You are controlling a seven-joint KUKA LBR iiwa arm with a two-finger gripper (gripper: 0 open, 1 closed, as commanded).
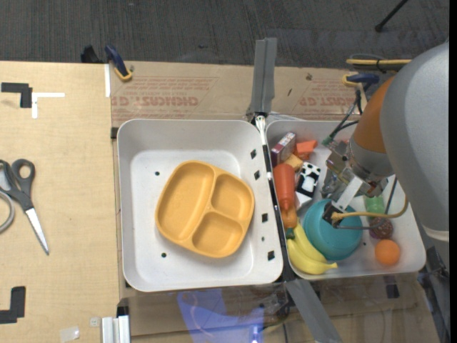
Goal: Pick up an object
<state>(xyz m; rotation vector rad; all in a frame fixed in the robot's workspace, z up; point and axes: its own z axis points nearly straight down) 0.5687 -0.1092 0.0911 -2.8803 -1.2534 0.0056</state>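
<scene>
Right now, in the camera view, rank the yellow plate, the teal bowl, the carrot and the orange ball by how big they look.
Largest to smallest:
1. plate
2. bowl
3. carrot
4. ball
None look close enough in size to tie.

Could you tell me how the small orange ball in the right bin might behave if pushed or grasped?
The orange ball looks round and smooth, so it would probably roll from a push, though the bin wall close by should stop it. Its curved surface may slip from a two-finger pinch unless gripped across the middle. Being small, it is likely light.
</scene>
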